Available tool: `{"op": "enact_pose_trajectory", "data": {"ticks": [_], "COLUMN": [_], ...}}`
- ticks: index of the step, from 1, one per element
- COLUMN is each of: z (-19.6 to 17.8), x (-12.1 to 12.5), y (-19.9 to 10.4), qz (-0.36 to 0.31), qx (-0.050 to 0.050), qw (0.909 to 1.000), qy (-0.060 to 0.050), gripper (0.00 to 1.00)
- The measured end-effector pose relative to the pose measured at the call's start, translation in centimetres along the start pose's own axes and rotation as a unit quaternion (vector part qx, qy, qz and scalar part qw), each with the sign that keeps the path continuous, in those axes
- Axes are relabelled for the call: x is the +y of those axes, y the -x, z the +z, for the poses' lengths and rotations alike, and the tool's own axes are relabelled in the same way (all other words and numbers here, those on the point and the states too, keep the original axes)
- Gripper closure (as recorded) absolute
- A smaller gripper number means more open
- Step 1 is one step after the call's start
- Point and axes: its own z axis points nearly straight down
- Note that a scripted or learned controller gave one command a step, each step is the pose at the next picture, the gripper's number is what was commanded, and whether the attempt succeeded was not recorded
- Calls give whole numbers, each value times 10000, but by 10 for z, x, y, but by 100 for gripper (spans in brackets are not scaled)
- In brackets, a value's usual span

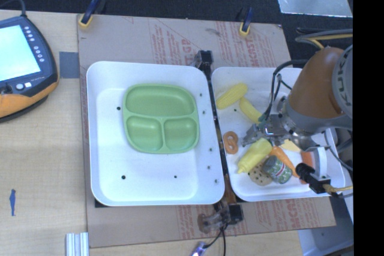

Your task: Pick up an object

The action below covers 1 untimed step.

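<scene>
The right bin [264, 193] holds a heap of toy food: a corn cob [231, 95], a short yellow piece [249, 109], a brown ring [230, 141], a yellow bottle-like piece [254, 154], a small can [278, 170], a brown biscuit [258, 176] and an orange carrot [282, 156]. My gripper [267, 128] is low in this bin, just above the yellow bottle-like piece and right of the ring. The orange wrist band and grey wrist hide the bin's right part.
In the left bin [102, 129] lies a green divided plate [161, 118]. A metal divider [213, 123] runs between the bins. A teach pendant [21, 66] rests on the bench at far left. Clamps [88, 14] hold the cardboard at the back.
</scene>
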Motion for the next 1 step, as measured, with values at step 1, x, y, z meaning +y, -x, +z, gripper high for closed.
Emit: {"op": "enact_pose_trajectory", "data": {"ticks": [1], "z": [5], "x": [68], "y": [-11], "qz": [-2], "qx": [2], "qw": [10000], "qy": [-4], "gripper": [0]}}
